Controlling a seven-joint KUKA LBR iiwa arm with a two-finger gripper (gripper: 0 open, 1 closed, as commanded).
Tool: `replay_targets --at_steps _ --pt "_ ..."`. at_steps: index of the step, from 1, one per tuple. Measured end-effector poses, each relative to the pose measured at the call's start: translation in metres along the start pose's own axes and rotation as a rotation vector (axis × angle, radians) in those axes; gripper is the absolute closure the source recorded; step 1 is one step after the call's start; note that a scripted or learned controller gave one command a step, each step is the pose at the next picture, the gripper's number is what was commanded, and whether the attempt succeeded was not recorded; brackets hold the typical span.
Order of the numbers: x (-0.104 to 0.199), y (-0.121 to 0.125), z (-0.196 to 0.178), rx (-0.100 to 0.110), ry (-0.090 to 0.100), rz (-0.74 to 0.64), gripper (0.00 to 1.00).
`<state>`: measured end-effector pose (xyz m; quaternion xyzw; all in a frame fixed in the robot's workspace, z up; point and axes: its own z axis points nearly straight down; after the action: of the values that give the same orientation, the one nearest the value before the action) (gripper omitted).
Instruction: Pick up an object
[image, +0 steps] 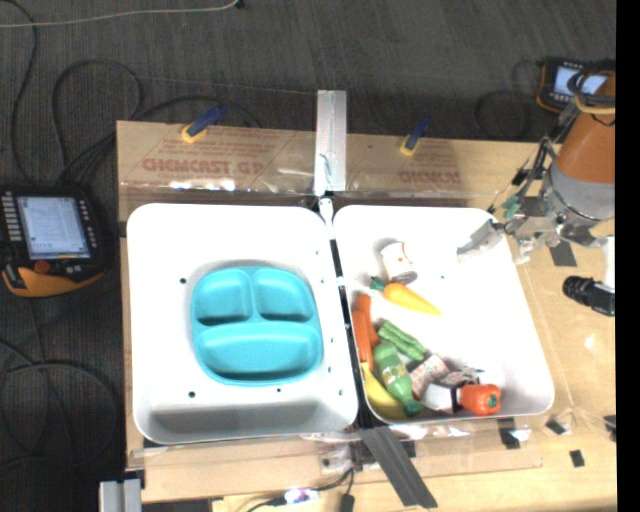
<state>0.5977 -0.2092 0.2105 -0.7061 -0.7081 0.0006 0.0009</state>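
Now the tool (480, 243) hangs released and empty over the right bin's (520, 330) far corner, well apart from the carrot (410, 296), likely lining up a pick.

Two white bins (150, 300), turquoise divided plate (257, 323) in the left one, right one — orange carrot (410, 296), green bottle (397, 360), yellow banana (380, 400), red-orange tomato (481, 399), grey arm with orange band (590, 150), tan bench (560, 330) — red lettering.
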Motion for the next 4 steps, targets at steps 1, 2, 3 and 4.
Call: replay_targets --at_steps 1,2,3,4 --pt "0.056 -0.005 0.118 -0.001 -0.001 0.022 0.0" --pt "0.11 -0.043 0.121 -0.012 -0.005 0.021 0.0" --pt "0.112 -0.106 0.12 -0.017 -0.007 -0.23 0.0" --pt "0.113 -0.106 0.111 -0.017 -0.005 -0.231 1.0"
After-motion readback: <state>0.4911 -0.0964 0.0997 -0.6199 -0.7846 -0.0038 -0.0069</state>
